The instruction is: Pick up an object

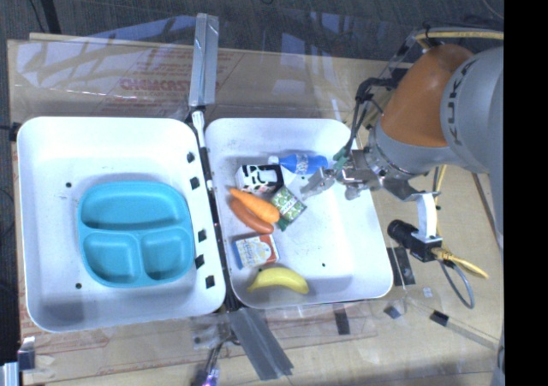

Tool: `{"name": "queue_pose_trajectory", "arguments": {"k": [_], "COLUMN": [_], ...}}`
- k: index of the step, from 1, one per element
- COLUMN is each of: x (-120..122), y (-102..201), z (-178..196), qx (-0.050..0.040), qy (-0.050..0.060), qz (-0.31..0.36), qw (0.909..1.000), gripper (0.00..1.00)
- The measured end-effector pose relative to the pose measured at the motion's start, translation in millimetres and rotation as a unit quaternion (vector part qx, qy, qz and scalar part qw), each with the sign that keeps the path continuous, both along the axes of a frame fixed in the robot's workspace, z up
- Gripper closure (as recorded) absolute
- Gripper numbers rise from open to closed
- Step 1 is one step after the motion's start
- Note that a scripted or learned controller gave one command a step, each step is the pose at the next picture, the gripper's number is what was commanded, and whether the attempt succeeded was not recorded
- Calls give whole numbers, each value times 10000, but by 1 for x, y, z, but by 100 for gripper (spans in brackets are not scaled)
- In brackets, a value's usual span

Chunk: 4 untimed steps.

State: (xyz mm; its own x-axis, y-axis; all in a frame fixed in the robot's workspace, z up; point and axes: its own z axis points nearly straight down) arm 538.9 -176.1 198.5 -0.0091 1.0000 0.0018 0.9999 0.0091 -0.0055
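My gripper (325, 180) hangs over the right bin (364, 230), near its upper middle, right beside a blue and white bottle (301, 163). Just left of it lie a black and white carton (260, 176), a green packet (288, 206) and an orange carrot (251, 209). Lower in the bin sit a small orange and white box (254, 250) and a yellow banana (277, 280). Nothing shows clearly between the fingers.
The left bin (43, 162) holds a light blue divided plate (135, 232). A metal divider bar (202, 59) runs between the bins at the back. The arm's grey and orange body (437, 110) fills the space right of the right bin.
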Motion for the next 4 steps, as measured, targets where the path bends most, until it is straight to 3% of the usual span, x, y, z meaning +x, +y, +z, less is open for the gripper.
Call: {"name": "queue_pose_trajectory", "arguments": {"k": [1, 2, 3, 4], "x": [13, 29, 30, 32], "y": [17, 23, 23, 34], "z": [-107, -106, -96, 26], "qx": [-2, -2, -6, -6], "qy": [-14, -24, -14, -27], "qz": [637, 763, 788, 625], "qw": [9980, 9971, 9969, 9980], "gripper": [0, 0, 100, 100]}}
